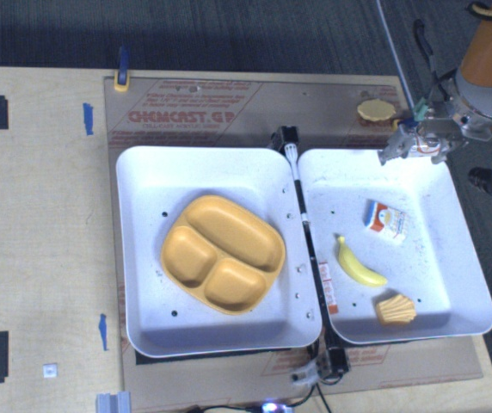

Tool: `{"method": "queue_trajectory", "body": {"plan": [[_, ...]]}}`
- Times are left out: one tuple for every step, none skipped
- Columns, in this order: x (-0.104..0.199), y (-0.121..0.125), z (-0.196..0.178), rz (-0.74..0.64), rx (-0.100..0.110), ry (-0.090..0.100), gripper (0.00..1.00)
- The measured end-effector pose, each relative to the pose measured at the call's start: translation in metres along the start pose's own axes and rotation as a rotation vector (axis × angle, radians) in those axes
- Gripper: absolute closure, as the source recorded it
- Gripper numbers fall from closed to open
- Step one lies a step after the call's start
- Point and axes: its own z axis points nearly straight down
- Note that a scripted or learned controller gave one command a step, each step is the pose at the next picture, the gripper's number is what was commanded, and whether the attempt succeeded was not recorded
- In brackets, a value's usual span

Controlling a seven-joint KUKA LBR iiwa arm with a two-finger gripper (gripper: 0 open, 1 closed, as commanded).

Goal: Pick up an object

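My gripper (398,147) hovers over the right white bin's (465,256) far corner, its state unclear, while the curved yellow plastic banana (359,266) lies mid-bin, probably light, stiff and slippery, best pinched across its middle.

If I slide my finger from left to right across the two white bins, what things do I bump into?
Yellow divided tray in the left bin → banana → small carton → ridged yellow snack, all three in the right bin. The last two overlap slightly sideways.
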Motion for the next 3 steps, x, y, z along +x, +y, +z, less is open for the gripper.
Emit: {"method": "queue_trajectory", "body": {"plan": [[0.018,-0.024,0.122,0.0,-0.003,-0.001,0.0],[0.018,-0.023,0.112,0.0,-0.005,-0.002,1.0],[0.072,-0.078,0.002,-0.001,-0.002,0.0,1.0]]}}
